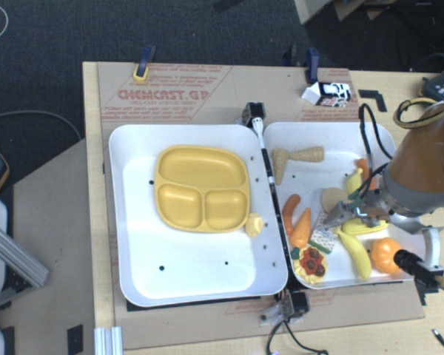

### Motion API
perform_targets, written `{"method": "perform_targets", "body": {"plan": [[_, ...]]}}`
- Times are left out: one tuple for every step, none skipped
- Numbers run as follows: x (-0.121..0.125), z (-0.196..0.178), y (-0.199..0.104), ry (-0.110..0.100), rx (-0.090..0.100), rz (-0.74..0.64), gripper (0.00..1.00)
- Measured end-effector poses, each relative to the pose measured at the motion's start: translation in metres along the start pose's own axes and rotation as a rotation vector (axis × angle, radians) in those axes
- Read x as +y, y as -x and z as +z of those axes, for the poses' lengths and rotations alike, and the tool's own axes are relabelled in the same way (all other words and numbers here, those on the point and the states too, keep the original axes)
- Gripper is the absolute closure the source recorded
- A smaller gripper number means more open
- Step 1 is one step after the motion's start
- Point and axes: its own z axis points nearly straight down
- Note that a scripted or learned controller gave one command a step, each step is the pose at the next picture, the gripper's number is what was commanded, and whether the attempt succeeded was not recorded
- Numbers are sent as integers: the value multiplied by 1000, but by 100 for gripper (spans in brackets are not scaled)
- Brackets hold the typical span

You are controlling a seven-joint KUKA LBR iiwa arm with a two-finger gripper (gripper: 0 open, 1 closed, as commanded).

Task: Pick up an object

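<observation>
My gripper (336,217) hangs low over the middle of the right bin (333,133), reaching in from the right. Just left of it lie an orange carrot (302,228) and a reddish sausage (289,208). A tan round piece (331,197) sits right above the gripper. A yellow banana (357,253) and an orange fruit (385,257) lie below the wrist. A pizza slice (311,262) rests at the bin's front edge. Two tan cones (297,156) lie at the back left. Nothing shows as held.
The left bin (133,220) holds a yellow divided plate (202,187) and a small yellow piece (254,225) by its right wall. A yellow and orange toy (355,177) lies near the arm. Cables and clamps line the bench's back edge.
</observation>
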Motion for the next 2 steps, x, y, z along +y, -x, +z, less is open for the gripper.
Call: {"method": "perform_targets", "body": {"plan": [[6,16,4,19,-9,2,0],[8,3,4,30,-12,2,100]]}}
